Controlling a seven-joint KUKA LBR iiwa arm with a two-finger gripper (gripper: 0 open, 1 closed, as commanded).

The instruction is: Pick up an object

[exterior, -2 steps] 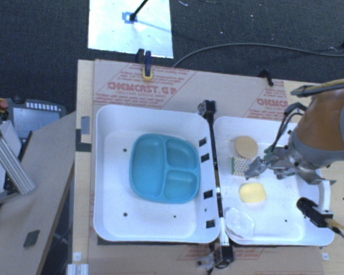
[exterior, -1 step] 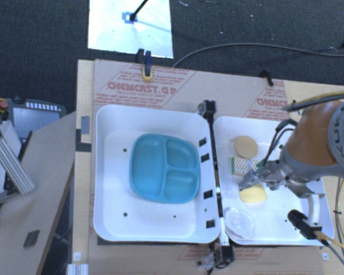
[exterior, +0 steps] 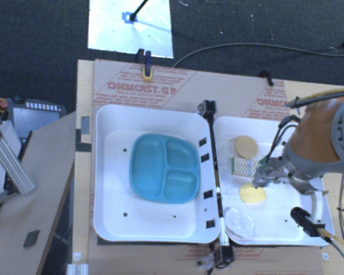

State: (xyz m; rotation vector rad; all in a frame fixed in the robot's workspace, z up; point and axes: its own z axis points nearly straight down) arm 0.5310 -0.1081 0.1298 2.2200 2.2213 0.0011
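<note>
Hanging just over the flat pale yellow piece in the right white plastic bin, the grey gripper should drop straight down, then squeeze gently. Its grip: cannot tell.

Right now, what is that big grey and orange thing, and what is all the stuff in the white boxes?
That big thing is a robot arm. It reaches in from the right side of the picture. A computer program tells it how to move, and its job is to pick something up.

The picture comes from one camera fixed above the bench, looking down at a slant.

On the bench sit two shallow white bins. The left bin holds a blue plate with three sections. The right bin holds small things: a round tan disc, a green patterned piece, a pale yellow lump and something clear near the front.

At the arm's end is its gripper, a hand with two fingers. It sits just above the yellow lump. I can't tell from here whether it has hold of anything.
</note>
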